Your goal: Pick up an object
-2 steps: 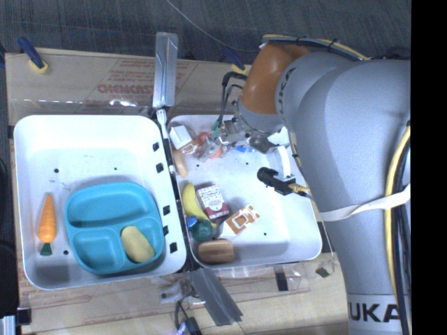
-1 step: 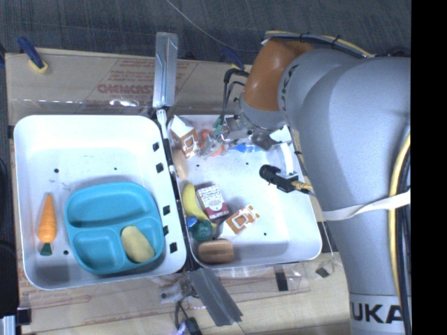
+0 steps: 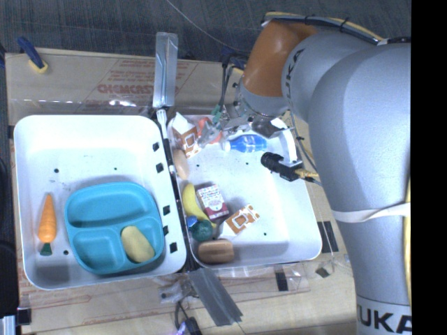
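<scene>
My gripper (image 3: pixel 218 130) is low over the far left corner of the right bin (image 3: pixel 279 215), under the orange wrist band. It sits between a small white and brown carton (image 3: pixel 185 137) on its left and a blue and white object (image 3: pixel 248 144) on its right. Nothing can be seen held in it. Nearer the front of this bin lie a banana (image 3: pixel 190 202), a dark red packet (image 3: pixel 211 201), a small orange and white carton (image 3: pixel 242 219), a green ball (image 3: pixel 202 230) and a brown bun (image 3: pixel 215 250).
The left bin (image 3: pixel 28 128) holds a blue divided tray (image 3: pixel 105 215) with a yellow potato (image 3: pixel 137 243) in one compartment, and a carrot (image 3: pixel 47 218) beside the tray. The arm covers the right bin's far right side.
</scene>
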`<move>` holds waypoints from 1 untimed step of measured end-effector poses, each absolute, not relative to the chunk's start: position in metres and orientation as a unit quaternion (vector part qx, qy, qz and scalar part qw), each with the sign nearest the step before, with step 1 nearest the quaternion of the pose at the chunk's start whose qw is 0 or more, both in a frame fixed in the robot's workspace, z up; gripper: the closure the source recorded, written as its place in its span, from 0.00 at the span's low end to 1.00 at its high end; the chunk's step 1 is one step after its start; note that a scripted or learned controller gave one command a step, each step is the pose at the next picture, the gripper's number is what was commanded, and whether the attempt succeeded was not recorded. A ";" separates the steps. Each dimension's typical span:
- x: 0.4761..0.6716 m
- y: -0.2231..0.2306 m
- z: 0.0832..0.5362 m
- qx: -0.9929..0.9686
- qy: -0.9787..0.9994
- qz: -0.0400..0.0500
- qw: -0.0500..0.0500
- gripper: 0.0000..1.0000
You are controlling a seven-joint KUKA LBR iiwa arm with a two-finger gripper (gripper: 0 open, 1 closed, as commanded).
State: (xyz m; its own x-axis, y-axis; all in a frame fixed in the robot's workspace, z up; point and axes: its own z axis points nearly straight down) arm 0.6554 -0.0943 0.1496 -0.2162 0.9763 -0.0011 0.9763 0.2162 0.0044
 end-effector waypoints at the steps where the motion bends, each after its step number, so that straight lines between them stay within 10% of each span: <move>1: 0.656 -0.094 0.159 0.624 0.781 0.001 0.001 1.00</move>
State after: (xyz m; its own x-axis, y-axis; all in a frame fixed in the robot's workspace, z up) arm 0.6556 -0.0939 0.1591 -0.2203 0.9754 -0.0010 0.9754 0.2203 0.0031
